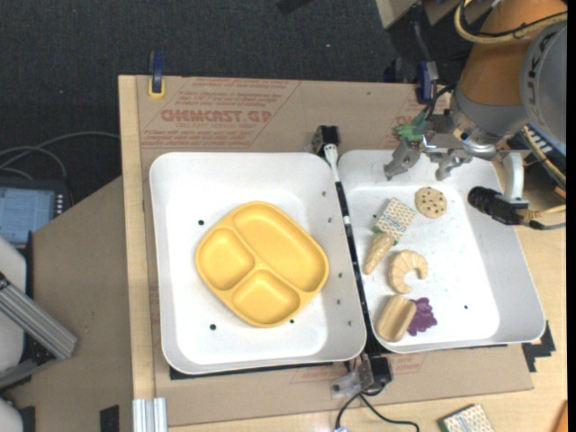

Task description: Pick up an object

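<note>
The right bin [504, 277] has a few toy foods in it. A round cookie [431, 202] with dark chips lies flat near the top of this bin. It is round, so it has no long side and points no way. The claw [425, 157] hangs just above and a little to the left of the cookie, over the top edge of the bin. Its two grey fingers [401, 160] are spread apart, with nothing between them.

Below the cookie is an ice cream cone [385, 237]. It is long and leans, with its checked top up and to the right and its thin tip down and to the left, near the wall between the bins. Right beside it, lower down, is a curved croissant [408, 270]. Under that is a tan bread piece [394, 318], standing nearly up and down, touching purple grapes [421, 316] on its right.

The left bin [180, 268] holds a yellow tray [261, 263] with three parts, turned at a slant. Both bins sit on a brown board [225, 111].
</note>
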Available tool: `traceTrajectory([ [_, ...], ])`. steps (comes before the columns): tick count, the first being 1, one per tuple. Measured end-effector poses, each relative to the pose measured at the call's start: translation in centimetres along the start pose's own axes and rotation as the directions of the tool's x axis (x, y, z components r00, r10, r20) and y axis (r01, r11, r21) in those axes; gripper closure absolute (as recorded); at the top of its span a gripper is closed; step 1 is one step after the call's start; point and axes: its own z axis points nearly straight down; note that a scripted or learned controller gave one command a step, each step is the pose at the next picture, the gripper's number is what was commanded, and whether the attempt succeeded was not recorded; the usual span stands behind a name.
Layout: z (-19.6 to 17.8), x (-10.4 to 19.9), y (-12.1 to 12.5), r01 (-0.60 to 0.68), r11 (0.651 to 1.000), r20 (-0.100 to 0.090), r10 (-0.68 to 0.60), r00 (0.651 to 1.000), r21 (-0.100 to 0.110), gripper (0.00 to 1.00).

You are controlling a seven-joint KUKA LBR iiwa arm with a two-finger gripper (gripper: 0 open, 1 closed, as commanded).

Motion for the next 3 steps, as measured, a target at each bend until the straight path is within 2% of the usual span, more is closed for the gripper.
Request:
traceTrajectory([
  [1, 11.0, -0.2, -3.2, -0.001, 1.0, -0.001, 0.001, 1.0, 0.003, 0.0],
  [2, 9.5, -0.2, -3.0, -0.002, 1.0, 0.001, 0.002, 1.0, -0.003, 1.0],
  [3, 0.0, 6.7, -5.1, 0.007, 1.0, -0.003, -0.007, 1.0, -0.01, 1.0],
])
